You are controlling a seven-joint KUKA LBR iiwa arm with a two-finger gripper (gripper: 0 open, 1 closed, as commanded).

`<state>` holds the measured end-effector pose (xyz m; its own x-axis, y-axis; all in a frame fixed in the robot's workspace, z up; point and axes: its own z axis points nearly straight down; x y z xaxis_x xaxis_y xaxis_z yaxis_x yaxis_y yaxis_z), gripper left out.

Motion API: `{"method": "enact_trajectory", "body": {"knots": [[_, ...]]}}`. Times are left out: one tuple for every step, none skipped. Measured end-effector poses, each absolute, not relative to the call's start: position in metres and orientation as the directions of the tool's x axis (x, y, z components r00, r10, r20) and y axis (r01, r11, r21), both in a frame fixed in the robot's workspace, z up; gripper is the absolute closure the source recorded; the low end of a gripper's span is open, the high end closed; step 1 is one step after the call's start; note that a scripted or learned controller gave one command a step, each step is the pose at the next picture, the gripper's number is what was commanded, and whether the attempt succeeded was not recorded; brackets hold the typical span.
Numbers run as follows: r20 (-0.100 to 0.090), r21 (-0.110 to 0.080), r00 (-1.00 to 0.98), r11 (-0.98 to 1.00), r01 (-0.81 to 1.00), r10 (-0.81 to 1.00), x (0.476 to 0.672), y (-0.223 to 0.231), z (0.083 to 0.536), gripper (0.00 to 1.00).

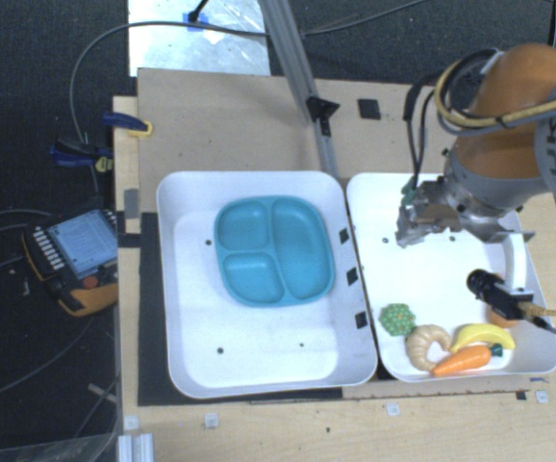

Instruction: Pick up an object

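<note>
Claw (415,227) at right bin (374,200) upper area, nothing visibly held; finger state indiscernible. Broccoli (396,318), croissant (426,343), carrot (461,359), banana (482,335) lie lower right. Pick not yet done.

Both bins (259,373) are plain white, and the left one carries a light blue divided tray (274,250). In the right bin lie a green broccoli (396,318), a tan croissant (424,343), an orange carrot (461,360) and a yellow banana (482,335). The bench (220,114) is pale brown; the arm (518,114) is grey with an orange band.
</note>
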<state>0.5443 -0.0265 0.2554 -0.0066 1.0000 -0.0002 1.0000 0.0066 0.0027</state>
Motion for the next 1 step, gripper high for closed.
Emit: {"method": "enact_trajectory", "body": {"knots": [[0.001,0.003,-0.008,0.008,1.000,1.000,0.5570,0.0309,0.2557,1.00]]}}
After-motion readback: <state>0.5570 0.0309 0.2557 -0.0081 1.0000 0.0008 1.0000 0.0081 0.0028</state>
